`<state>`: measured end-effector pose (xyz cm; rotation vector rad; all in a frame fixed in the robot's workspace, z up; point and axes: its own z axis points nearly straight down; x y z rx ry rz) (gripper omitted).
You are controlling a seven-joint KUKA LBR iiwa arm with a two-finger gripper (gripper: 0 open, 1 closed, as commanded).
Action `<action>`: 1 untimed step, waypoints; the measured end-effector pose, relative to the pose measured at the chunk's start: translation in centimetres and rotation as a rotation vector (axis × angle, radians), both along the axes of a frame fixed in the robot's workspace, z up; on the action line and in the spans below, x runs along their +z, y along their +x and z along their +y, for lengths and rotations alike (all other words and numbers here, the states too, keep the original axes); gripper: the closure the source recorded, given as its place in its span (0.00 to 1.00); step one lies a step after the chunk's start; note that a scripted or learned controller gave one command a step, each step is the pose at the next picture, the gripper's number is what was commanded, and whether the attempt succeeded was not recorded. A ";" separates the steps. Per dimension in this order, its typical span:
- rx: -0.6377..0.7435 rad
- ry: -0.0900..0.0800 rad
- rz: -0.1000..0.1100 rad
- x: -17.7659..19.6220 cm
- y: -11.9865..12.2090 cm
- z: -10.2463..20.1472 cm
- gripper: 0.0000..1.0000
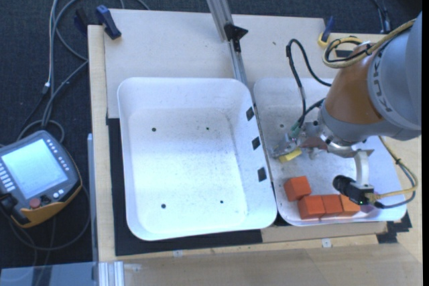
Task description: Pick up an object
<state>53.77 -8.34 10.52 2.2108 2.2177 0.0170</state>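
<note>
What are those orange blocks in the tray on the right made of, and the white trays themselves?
The orange blocks look like foam or soft plastic: matte, evenly coloured, with slightly rounded edges, though painted wood can't be ruled out. The right bin and left bin look like thin moulded plastic: smooth, faintly glossy, with rounded corners and rolled rims, and dusted with dark specks.

Gripper (293,142) low in right bin (268,100) – yellow piece (289,155) beside; 3 orange blocks (320,201) nearer front

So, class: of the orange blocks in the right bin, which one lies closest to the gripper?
The lone orange block, which sits up-left of the others. It lies closest below the gripper, while the row of orange blocks rests farther down by the bin's front rim.
</note>
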 end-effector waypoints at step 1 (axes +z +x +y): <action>0.000 -0.001 0.011 0.4 2.8 0.1 0.00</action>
